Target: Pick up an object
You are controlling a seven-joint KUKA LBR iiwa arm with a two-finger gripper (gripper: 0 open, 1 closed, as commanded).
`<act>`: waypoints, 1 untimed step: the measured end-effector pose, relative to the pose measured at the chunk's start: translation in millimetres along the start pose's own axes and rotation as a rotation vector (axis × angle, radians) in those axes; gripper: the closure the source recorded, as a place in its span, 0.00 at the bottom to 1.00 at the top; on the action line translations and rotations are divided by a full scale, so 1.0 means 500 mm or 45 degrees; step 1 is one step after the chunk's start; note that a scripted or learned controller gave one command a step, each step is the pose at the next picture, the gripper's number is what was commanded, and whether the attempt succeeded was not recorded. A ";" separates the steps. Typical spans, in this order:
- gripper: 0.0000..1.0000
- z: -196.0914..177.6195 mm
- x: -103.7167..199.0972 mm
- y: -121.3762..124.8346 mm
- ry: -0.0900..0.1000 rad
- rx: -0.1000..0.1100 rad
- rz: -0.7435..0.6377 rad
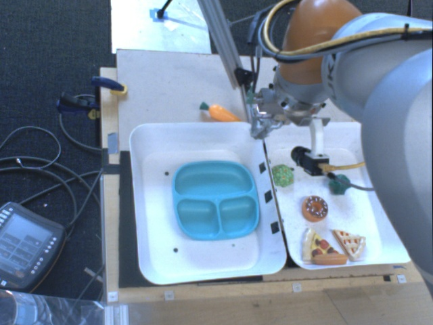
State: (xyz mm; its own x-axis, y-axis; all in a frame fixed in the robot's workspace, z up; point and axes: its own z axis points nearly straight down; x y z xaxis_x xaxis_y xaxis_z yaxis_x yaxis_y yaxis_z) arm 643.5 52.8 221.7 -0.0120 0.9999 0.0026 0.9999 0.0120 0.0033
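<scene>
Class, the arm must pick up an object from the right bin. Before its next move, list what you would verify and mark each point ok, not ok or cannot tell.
1. Objects to pick lie in the right bin: broccoli, donut, two pizza slices. Ok.
2. Objects lie apart enough to take one alone: broccoli and donut stand free; the slices lie close together. Ok for the first two.
3. Gripper is over an object: it hangs at the bins' shared rim, above the broccoli in the picture. Not ok.
4. Gripper holds nothing: cannot tell.
5. Blue tray in the left bin is out of the way. Ok.
6. Carrot lies outside the bins. Not ok as a target.
</scene>
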 end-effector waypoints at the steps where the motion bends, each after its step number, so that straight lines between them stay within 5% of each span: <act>1: 1.00 -0.030 0.087 0.048 0.000 -0.003 0.002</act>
